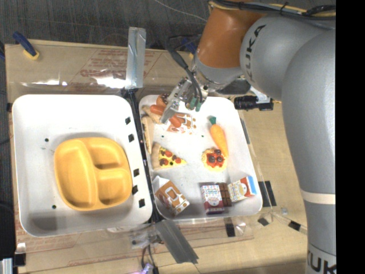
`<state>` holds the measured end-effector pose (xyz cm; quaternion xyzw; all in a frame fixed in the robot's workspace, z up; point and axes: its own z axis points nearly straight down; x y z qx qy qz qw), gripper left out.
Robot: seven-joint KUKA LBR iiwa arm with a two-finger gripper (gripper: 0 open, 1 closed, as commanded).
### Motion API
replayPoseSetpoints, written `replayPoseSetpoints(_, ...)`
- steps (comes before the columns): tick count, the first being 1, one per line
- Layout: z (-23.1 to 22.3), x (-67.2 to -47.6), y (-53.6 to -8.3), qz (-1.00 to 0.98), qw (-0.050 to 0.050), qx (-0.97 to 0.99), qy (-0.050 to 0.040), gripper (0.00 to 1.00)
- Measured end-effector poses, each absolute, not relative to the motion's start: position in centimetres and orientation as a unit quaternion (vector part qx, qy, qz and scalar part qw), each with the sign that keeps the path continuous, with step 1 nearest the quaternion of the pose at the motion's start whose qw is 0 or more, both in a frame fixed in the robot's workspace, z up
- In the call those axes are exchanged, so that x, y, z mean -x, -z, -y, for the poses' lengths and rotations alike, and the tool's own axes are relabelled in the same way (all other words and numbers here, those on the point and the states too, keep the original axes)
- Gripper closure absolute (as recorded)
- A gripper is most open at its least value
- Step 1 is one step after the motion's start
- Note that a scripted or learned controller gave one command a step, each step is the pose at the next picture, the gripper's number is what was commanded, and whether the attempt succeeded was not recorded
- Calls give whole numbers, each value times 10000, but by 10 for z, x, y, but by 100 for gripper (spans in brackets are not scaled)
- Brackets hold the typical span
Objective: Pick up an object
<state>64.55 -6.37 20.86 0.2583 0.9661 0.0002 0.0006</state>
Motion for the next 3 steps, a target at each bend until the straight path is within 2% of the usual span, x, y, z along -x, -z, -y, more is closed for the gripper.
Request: replayPoseSetpoints(3,61,-649,-242,-9688,51,-2476,13,100)
